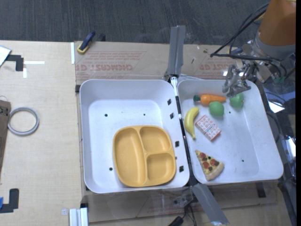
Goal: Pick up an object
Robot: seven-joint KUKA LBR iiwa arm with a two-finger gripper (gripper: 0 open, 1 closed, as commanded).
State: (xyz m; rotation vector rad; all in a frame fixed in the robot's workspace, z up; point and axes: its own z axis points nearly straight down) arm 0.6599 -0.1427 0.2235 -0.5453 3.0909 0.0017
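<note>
Orange carrot [212,98] lies lengthwise across the right bin [263,140], green tip pointing left, near the far wall. Gripper [236,84] hovers just beside it; I cannot tell its state.

My table [42,164], pale wood, carrying two white bins on brown cardboard.

The left bin [94,102] and the right bin [268,145] sit side by side, their inner rims touching along a clipped seam, both resting on a cardboard sheet [122,60] printed with red lettering that shows behind them. To my view's left, on the bare wood, a roll of clear tape [21,121] lies flat, well apart from the bins. A blue and yellow tool [86,42] rests at the cardboard's far left corner. Near the table's far left edge I see a black bracket [17,61] beside strips of white tape [34,63].
</note>
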